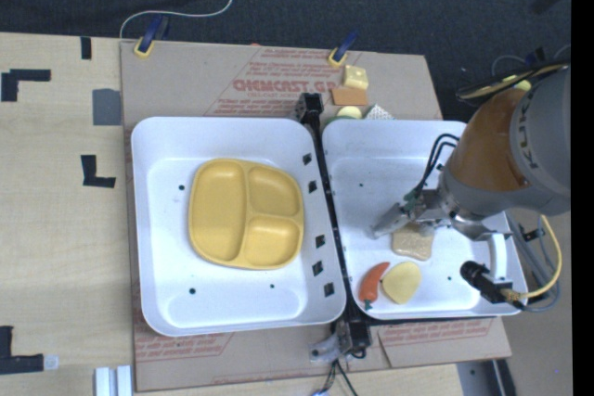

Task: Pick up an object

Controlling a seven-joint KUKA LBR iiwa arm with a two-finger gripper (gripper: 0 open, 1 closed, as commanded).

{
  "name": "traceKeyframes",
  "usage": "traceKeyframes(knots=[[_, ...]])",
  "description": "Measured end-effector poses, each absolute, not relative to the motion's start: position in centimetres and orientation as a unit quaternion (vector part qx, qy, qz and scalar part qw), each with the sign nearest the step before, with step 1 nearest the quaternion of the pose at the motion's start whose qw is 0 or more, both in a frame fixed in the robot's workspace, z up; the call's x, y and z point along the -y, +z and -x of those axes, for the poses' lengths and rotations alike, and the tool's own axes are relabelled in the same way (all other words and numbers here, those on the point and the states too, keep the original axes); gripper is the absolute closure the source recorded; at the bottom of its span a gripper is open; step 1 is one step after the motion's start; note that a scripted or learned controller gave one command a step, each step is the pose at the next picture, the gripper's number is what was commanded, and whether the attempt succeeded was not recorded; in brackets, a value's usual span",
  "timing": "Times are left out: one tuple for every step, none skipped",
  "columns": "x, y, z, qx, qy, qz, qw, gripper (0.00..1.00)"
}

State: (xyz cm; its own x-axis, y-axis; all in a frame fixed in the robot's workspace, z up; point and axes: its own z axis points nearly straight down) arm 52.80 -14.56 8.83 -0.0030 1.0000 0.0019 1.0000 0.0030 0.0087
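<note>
Claw (397, 220) low over bread slice (413, 244), partly hiding it; grip state unclear.

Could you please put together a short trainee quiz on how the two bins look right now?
1. True or false: the yellow plastic divided plate lies in the left white bin.
2. Which item lies nearest the pincer? A) tan bread-like slice B) red-orange carrot-like piece C) pale yellow round piece
3. Fill in: the arm reaches into the ____ white bin.

Key: 1 true; 2 A; 3 right.
</note>
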Motion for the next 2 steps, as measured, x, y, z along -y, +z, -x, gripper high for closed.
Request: traceKeyframes(knots=[[14.8, 10.0, -52.9, -0.707, 0.0031, -0.707, 0.007, 1.00], [22.3, 20.0, -56.5, -0.706, 0.0009, -0.708, 0.007, 1.00]])
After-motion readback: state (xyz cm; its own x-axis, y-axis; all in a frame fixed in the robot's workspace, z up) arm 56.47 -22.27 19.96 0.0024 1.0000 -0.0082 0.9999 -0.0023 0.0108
